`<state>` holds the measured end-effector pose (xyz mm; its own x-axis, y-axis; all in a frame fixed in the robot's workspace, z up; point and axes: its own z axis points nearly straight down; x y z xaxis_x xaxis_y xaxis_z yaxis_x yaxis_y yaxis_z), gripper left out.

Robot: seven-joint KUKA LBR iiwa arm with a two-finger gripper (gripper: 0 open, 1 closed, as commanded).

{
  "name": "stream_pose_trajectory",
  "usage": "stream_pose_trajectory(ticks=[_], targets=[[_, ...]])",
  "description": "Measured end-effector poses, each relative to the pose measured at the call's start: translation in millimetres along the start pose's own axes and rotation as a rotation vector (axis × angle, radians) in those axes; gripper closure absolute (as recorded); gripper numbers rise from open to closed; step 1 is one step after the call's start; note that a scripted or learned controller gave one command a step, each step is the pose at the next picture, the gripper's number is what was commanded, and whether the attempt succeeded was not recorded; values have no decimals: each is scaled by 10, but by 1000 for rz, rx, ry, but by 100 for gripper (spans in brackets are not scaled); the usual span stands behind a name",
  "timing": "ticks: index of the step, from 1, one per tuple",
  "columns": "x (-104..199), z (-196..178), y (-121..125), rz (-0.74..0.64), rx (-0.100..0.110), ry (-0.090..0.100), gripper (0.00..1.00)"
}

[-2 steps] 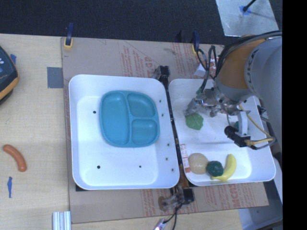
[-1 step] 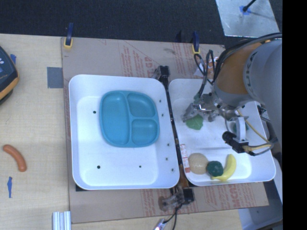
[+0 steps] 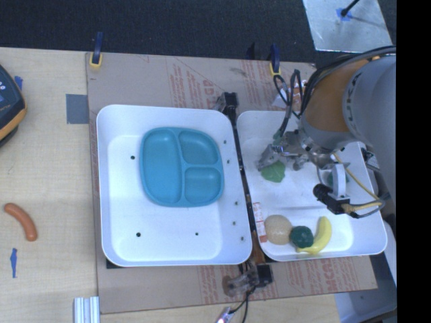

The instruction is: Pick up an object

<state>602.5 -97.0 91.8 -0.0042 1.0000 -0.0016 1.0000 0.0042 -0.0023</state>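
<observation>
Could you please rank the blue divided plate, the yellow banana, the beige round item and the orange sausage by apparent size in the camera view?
1. Blue divided plastic plate, by far the largest.
2. Yellow banana and orange sausage: similar length, too close to rank.
3. Beige round item, smallest.

Toy sausage [image 3: 21,221] on the bench [image 3: 47,173]

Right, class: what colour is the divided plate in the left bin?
Light blue. The plate shows best in the overhead camera view, lying in the left bin.
</observation>
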Motion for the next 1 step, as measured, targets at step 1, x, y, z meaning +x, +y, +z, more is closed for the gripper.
stream_pose_trajectory(ticks=[1], targets=[[-8,-103,0,-1,2,0,100]])
